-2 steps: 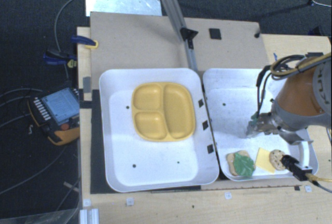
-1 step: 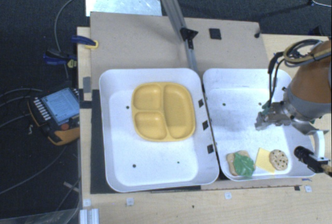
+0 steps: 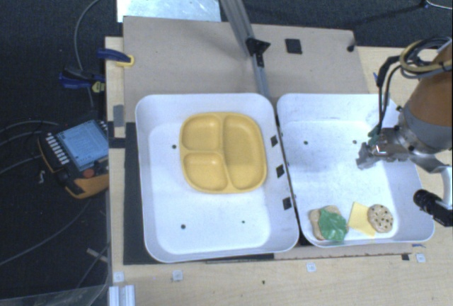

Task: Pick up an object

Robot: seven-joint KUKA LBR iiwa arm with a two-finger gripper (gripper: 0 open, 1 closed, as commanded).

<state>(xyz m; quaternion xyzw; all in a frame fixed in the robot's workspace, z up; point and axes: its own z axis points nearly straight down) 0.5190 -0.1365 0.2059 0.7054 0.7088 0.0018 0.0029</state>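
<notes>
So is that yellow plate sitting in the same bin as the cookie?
No, the yellow plate lies in the left bin, while the cookie lies in the right bin.

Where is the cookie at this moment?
In the camera view, the cookie lies in the right bin, near its front right corner, against the yellow cheese slice. The gripper is further back in that bin.

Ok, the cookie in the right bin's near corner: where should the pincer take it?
Take the cookie from straight above, across its round edge. It lies flat, so there is no side handle. Its left edge meets the yellow cheese slice, so place the fingers on the far and near edges, clear of the bin wall.
</notes>
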